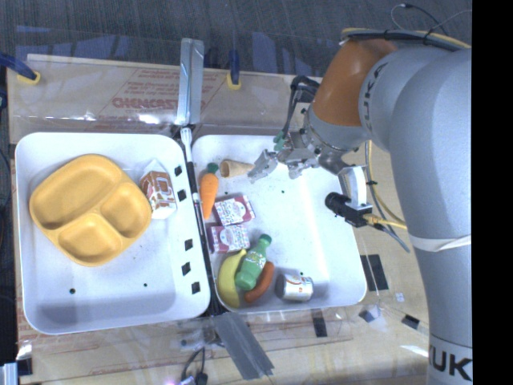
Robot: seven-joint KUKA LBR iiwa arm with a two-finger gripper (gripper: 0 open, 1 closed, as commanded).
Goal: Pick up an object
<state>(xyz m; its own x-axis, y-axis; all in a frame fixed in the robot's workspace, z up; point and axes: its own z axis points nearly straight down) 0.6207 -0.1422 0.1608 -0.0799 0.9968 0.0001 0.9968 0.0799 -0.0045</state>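
Fingers of the gripper stand apart above the far end of the right bin, and we see nothing between them; much of the wrist is lost behind the grey arm and its orange band, which cover the bin's far right corner. We cannot read the printing on the two red packets lying one behind the other, nor the label of the small can near the front rim. A green bottle lies over a banana and a reddish sausage-like piece, hiding part of each. A carrot hugs the left wall, with a beige cone just beside it at the far edge, close to the gripper's tips. We find the right half of this bin's floor open between the packets and the right wall. In the left bin, a yellow divided tray fills the far left, a small carton touching its right side, and the near half lies open.
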